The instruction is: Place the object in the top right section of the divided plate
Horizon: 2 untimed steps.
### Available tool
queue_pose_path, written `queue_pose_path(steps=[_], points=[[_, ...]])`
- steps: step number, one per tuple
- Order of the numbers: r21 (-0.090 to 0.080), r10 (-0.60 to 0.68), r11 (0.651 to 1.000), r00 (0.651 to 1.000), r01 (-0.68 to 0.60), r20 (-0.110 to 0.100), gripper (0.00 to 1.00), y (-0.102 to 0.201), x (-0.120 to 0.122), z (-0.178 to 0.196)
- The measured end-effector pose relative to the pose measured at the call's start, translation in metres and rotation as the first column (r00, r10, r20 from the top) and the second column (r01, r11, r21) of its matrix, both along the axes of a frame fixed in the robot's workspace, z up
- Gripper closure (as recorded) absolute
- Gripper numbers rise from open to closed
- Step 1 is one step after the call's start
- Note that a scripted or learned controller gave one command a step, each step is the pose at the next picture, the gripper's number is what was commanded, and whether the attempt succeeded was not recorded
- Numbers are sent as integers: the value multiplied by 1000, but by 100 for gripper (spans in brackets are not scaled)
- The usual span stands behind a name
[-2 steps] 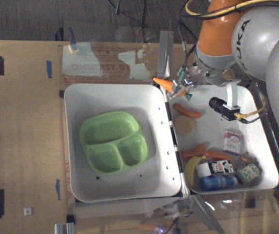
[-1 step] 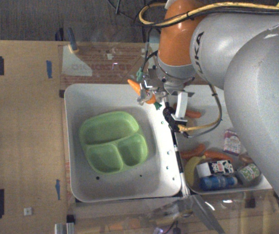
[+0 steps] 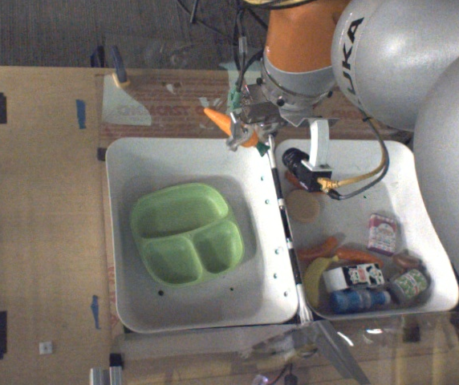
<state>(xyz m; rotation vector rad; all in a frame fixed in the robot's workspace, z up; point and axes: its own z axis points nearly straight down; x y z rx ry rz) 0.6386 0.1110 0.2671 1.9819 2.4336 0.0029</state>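
Observation:
The green divided plate (image 3: 186,233) lies in the middle of the left white bin (image 3: 133,295), with one long section and two smaller ones. My gripper (image 3: 244,132) hangs over that bin's far right corner, well above and to the right of the plate. It is shut on an orange toy carrot (image 3: 217,119), whose pointed end sticks out to the left over the bin's far rim. The grey arm with its orange band (image 3: 302,22) hides the gripper's upper body.
The right bin (image 3: 422,215) holds several items: a brown disc (image 3: 302,206), a pink carton (image 3: 383,233), a black-and-white carton (image 3: 356,276), a blue bottle (image 3: 358,300), a banana (image 3: 316,277) and a green can (image 3: 411,285). A cable (image 3: 358,179) loops from the wrist over this bin.

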Motion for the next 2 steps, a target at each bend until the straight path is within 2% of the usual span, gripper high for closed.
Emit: queue_pose_path(steps=[1,2], points=[[1,161,987,987,-161,-4,100,24,-71,-54],[0,0,1000,1000,0,-7,100,77,-116,-112]])
